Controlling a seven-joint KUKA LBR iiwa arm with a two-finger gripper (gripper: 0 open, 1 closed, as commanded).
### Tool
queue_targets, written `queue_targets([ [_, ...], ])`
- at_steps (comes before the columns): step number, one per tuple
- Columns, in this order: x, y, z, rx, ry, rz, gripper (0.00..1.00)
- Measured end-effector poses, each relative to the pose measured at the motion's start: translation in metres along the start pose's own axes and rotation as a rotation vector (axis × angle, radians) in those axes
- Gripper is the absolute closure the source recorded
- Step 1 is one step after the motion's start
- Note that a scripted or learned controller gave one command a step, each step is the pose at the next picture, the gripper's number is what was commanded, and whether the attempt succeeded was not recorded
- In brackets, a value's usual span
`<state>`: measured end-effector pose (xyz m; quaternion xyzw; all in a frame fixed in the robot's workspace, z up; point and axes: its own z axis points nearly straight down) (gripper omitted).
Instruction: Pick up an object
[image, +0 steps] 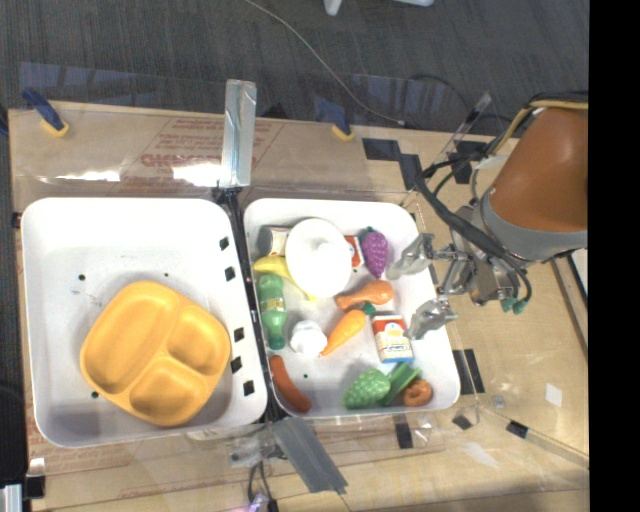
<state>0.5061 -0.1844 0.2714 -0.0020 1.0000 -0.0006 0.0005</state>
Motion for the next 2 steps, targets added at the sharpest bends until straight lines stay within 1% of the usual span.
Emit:
queue_targets([
  [1,-0.013,-0.004,0.143,-0.005,0.01,0.008,0.0],
  [2,0.007,0.032,0.18,-0.002,-0.001,-0.207,0.0],
])
